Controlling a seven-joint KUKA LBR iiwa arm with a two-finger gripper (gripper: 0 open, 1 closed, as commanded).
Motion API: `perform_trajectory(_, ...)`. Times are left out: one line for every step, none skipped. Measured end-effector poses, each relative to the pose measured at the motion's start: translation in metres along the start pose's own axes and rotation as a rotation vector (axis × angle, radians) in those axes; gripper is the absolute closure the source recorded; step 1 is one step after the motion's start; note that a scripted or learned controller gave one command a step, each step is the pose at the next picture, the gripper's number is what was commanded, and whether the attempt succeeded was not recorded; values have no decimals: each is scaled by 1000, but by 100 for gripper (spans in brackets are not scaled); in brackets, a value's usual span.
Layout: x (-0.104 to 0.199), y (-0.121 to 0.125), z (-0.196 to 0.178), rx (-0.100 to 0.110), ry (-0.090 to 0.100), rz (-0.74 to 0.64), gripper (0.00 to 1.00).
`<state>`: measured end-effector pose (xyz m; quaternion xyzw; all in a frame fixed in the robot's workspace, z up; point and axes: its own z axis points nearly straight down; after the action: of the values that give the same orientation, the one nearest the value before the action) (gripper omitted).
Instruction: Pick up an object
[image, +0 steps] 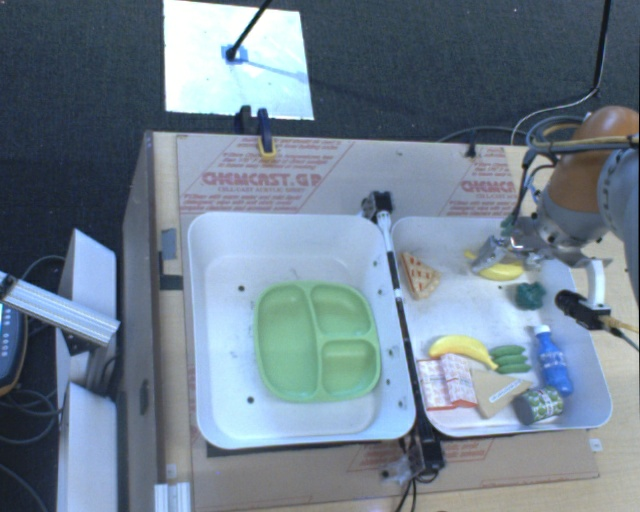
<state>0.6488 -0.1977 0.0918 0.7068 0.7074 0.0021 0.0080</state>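
My gripper (506, 250) is low over the far part of the right bin (600, 400), directly above a small yellow fruit-shaped toy (499, 270) that it touches or nearly touches. A dark green toy (529, 294) lies just to the front right of it. A waffle-patterned wedge (420, 273) sits to the left, near the divider. Toward the front lie a banana (462, 348), green pea pods (510, 357), a blue bottle (551, 362), a red and white packet (447, 383), a tan wedge (494, 393) and a green can (540, 405).
A green divided plate (318, 340) lies in the left bin (215, 300). The arm's grey body and orange band (590, 170) hang over the right bin's far right corner. A black cable piece (584, 308) sticks out by the right rim.
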Motion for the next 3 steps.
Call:
perform_trajectory(2, -2, -6, 7, 5, -2, 100)
perform_trajectory(2, -2, -5, 7, 5, -2, 0)
perform_trajectory(-9, -40, -2, 12, 7, 0, 0)
